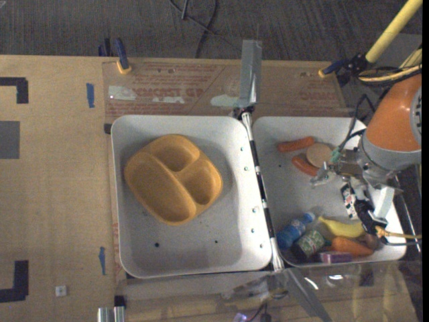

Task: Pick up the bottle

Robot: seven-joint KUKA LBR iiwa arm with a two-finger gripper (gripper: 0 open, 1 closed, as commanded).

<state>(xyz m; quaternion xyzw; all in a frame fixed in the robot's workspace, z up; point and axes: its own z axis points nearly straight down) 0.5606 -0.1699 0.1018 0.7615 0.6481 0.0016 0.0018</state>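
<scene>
The bottle (pixel 293 232) is small and blue, with a lighter cap pointing up and to the right. It lies near the front left corner of the right bin (pixel 281 180). My gripper (pixel 326 173) hangs over the middle of that bin, beyond the bottle and to its right, clearly apart from it. Nothing shows between the fingers. The grey arm with its orange band (pixel 395 123) comes in from the right.
Beside the bottle lie a green can (pixel 311 242), a banana (pixel 342 228), an orange carrot (pixel 350 245) and a purple piece (pixel 333 257). Two orange sticks (pixel 295 144) and a tan disc (pixel 319 155) sit at the bin's back. A yellow divided plate (pixel 173 178) lies in the left bin (pixel 127 240).
</scene>
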